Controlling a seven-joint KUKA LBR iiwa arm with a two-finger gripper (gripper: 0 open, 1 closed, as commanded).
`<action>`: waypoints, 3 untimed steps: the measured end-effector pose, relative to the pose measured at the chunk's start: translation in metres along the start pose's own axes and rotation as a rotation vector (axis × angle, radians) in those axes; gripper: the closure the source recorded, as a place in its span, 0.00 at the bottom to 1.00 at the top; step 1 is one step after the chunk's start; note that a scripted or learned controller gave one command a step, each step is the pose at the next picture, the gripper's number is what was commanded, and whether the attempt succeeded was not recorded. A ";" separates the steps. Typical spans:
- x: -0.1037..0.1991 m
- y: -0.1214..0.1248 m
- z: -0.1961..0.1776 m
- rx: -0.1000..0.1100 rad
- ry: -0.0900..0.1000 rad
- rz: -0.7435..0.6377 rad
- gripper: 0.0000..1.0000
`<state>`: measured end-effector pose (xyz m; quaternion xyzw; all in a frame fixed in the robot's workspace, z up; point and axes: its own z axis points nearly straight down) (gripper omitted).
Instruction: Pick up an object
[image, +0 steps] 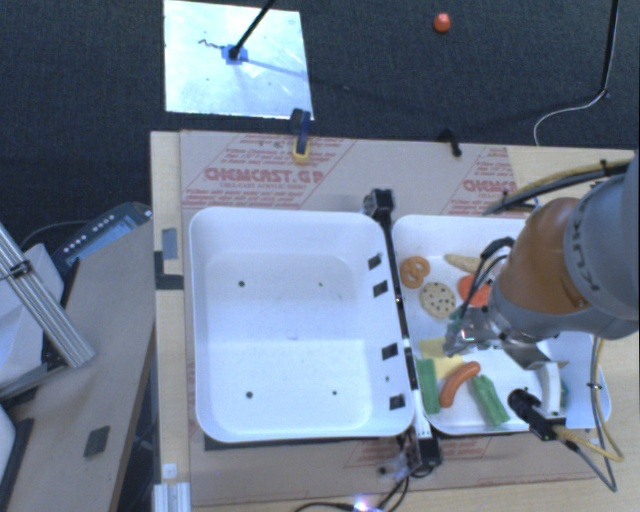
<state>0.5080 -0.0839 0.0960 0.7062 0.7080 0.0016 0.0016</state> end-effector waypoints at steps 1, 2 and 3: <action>0.000 -0.020 0.011 -0.001 -0.001 0.002 1.00; -0.001 0.052 -0.031 -0.006 -0.002 -0.004 1.00; -0.002 -0.001 0.013 0.006 0.001 0.003 1.00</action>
